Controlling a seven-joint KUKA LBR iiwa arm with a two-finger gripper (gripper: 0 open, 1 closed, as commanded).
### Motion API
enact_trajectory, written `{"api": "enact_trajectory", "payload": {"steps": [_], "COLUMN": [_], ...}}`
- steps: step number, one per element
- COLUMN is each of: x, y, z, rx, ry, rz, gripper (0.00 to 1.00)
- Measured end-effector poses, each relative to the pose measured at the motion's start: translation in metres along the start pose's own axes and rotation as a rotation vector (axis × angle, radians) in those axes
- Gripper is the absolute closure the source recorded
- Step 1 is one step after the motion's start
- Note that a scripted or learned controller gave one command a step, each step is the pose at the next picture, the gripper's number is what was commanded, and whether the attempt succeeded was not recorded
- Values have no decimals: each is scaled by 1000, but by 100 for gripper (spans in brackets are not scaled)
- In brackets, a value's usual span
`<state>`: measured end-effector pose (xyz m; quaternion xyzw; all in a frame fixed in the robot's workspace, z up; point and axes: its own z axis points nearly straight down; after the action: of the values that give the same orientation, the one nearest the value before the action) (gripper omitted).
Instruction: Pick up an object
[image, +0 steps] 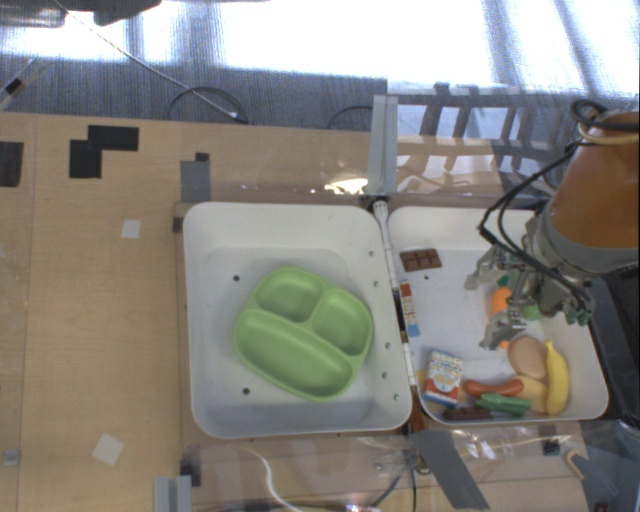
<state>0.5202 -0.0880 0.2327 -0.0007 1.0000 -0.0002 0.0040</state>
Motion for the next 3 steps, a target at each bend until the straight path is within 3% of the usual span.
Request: {"api": "enact_trajectory", "payload": {"steps": [1,2,3], "x": [-18,-21,-20], "y": [-64,-61,-120], "z": [137,124,44], "rx": [2,1,5], "ry": [-1,-9,-4], "rz": [9,1,-459], "gripper": [0,100,100]}}
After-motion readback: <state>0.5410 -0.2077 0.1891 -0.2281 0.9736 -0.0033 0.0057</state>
